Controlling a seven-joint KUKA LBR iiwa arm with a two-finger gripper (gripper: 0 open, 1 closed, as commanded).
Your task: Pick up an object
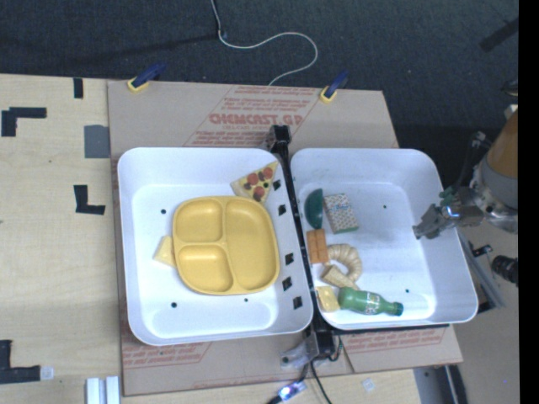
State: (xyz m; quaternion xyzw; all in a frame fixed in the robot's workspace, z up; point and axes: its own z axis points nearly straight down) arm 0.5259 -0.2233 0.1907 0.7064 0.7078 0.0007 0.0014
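Camera view, L to R: yellow divided plate (226, 244) is sitting in left bin (139, 217), w/ pizza slice toy (257, 183) lying just beyond its far right corner. Right bin (421, 171) is carrying its objs along the left wall: dark green piece (314, 208), speckled block (340, 213), orange block (317, 247), beige curl (344, 261), green bottle (370, 302) lying flat at near edge. Hand (431, 225) is hovering over the right bin's right rim, holding nothing; finger gap can't tell.
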